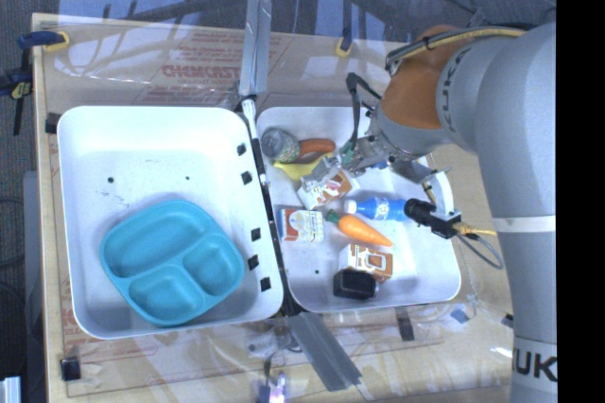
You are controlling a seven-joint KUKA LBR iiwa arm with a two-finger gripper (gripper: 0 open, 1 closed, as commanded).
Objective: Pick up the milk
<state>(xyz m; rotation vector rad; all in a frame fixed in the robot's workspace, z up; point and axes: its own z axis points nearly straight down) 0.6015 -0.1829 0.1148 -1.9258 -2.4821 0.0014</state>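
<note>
A small white carton with brown print (323, 189), which looks like the milk, lies tilted in the upper middle of the right bin (430, 273). My gripper (348, 161) is low in that bin, at the carton's upper right end and seemingly touching it. The grey arm with its orange band (416, 98) reaches in from the right and hides the bin's far right corner. A second white carton with red print (304, 224) lies flat just below, near the divider.
Around the carton lie a can (279, 144), a sausage (317, 147), a banana (297, 167), a white bottle with a blue label (378, 207), a carrot (364, 229), a brown box (369, 261) and a black object (354, 283). The left bin holds a blue divided plate (170, 261).
</note>
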